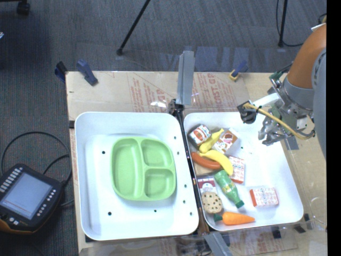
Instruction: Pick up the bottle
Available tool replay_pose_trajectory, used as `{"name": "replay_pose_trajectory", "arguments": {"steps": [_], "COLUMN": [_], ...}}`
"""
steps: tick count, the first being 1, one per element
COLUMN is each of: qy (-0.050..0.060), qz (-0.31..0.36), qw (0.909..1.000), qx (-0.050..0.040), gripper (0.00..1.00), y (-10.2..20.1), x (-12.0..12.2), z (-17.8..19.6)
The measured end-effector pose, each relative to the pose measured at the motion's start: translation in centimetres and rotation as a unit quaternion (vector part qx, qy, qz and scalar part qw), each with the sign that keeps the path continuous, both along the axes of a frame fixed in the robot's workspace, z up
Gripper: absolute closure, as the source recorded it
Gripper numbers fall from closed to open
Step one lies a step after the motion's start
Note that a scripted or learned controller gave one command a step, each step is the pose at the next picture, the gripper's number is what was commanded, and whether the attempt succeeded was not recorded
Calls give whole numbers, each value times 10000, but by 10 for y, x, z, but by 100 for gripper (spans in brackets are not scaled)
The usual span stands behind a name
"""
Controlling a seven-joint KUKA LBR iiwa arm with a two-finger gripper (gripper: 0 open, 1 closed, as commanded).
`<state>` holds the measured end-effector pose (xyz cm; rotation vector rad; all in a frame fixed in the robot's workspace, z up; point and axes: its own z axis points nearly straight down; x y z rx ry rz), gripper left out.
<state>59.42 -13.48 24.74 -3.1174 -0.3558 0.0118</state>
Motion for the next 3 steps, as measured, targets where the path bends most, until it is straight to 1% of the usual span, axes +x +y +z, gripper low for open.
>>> {"name": "replay_pose_trajectory", "arguments": {"steps": [1,2,3], "qy": [-74,-95,-44], "qz": [-128,52,-121], "qw": [9999,9999,9999], "qx": [1,8,43], "gripper": [100,100,100], "y": [-4,7,-74], "x": [-15,-115,-116], "z": [-152,-153,-159]}}
